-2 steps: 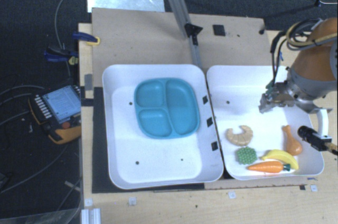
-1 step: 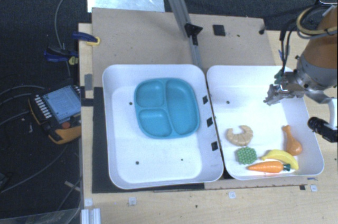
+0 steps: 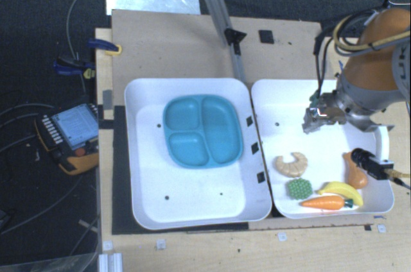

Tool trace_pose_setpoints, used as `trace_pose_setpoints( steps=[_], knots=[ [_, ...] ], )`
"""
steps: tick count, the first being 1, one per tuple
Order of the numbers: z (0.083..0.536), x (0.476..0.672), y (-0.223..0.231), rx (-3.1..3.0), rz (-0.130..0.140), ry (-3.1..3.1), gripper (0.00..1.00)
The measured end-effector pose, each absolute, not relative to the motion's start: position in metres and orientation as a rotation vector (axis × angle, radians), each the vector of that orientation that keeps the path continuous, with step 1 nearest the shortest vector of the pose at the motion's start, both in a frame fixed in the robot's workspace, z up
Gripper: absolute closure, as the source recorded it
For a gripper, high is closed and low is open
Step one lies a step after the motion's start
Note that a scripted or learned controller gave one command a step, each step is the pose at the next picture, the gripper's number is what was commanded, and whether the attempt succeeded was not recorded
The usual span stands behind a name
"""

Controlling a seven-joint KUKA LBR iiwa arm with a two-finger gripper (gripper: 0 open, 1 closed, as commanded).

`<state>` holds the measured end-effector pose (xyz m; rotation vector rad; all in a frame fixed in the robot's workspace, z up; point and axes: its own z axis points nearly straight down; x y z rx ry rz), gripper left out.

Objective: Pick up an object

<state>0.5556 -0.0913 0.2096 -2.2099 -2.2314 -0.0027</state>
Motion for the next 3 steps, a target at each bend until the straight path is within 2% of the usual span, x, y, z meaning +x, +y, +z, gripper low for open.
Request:
trace_pose_setpoints(
  steps=[1, 3],
  knots=[
    [0.222, 0.555, -0.041, -2.21, -0.005, -2.233, 1.0],
    [0.222, 0.534, 0.081, -2.206, -0.003, -2.233, 1.0]
  ],
)
